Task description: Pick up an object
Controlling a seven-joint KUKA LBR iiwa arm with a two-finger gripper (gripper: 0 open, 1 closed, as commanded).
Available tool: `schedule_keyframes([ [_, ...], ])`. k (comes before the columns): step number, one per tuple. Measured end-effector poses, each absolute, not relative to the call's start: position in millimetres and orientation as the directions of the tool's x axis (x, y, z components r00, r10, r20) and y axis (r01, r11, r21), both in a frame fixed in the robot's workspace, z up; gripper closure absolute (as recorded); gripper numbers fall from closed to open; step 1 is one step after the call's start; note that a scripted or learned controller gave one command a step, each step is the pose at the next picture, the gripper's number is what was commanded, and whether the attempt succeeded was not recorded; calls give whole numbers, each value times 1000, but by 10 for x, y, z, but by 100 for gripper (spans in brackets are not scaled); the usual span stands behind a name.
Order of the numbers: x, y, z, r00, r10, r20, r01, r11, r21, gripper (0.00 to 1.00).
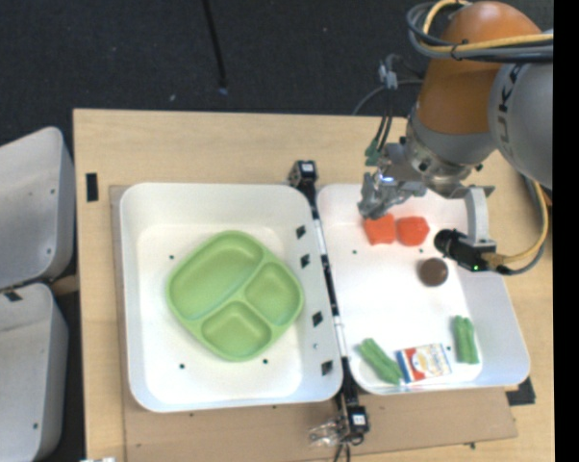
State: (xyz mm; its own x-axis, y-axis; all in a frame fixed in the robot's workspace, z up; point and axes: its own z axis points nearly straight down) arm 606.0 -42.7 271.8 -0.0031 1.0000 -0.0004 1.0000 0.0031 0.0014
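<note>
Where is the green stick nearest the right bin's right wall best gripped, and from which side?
Probably across its narrow width, toward the far end, coming down from above: the green stick lies flat and long in the right bin, and the packet crowds its near end.

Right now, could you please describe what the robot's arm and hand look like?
The arm is grey and rounded, with a broad glossy orange band above the wrist. Thin cables loop beside that band. The hand is a small grey metal unit.
</note>
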Motion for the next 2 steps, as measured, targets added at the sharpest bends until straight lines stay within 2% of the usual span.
schedule_keyframes([
  [2, 5599, 463, 2465, -6, 1000, 1, 1000, 6, -1, 100],
])
